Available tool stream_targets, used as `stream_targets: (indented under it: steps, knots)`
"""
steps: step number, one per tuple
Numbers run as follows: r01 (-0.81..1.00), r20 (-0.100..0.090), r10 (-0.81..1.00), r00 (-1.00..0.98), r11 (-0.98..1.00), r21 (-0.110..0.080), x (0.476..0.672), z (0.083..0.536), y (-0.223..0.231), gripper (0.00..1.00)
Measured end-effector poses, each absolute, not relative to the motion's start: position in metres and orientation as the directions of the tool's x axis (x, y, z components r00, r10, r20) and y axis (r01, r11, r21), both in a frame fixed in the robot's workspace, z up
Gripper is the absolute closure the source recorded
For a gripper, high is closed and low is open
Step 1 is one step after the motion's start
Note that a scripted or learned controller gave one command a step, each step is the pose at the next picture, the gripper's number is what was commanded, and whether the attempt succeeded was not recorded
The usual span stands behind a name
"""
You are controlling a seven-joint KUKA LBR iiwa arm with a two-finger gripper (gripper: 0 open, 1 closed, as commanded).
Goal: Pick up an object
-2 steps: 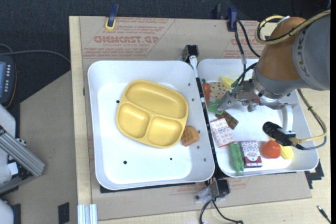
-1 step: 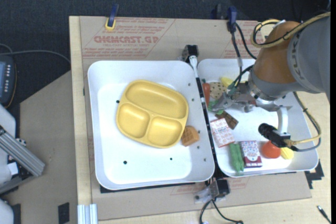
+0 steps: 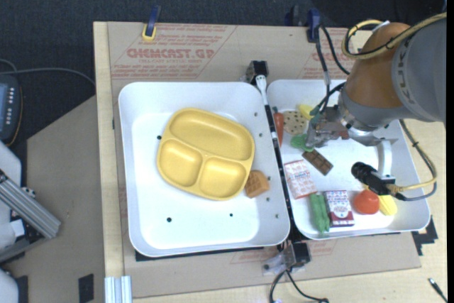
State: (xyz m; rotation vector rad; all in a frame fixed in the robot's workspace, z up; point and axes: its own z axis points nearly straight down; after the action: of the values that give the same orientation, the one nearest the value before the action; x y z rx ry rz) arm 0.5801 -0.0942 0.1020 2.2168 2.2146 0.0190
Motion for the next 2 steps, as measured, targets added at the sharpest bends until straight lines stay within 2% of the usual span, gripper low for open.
stream_targets:
  steps: [1,2]
  knots:
    - [1.0,-0.001,1.0,-0.001,0.001,0.005,0.578,0.145,-0.094,1.0]
    - [1.0,-0.001,1.0,-0.001,0.001,0.006,0.581,0.209,-0.091,1.0]
